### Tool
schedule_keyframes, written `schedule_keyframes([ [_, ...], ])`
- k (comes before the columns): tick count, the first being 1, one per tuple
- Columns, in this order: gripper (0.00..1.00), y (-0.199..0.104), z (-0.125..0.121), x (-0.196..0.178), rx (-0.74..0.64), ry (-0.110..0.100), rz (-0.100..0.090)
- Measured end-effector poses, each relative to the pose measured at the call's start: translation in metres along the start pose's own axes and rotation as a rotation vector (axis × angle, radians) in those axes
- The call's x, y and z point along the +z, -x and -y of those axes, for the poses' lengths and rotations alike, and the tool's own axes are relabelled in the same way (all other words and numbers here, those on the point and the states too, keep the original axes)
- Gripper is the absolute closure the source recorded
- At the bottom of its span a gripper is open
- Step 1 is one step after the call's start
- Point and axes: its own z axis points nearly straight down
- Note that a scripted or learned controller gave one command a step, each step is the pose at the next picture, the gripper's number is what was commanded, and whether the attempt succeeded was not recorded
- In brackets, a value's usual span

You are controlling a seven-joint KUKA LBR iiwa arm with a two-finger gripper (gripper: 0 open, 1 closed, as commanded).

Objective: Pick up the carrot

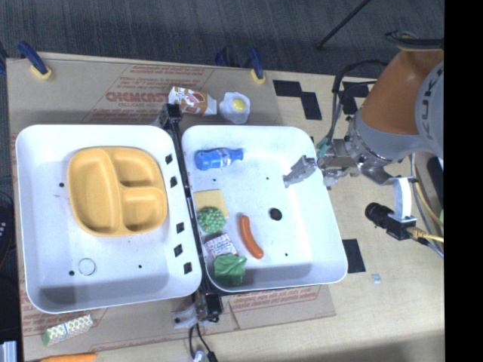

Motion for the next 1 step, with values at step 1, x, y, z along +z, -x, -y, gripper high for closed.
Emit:
schedule_keyframes([
  [1,0.00,-0.0825,0.0197,0.1454,-0.231,-0.002,-0.001],
])
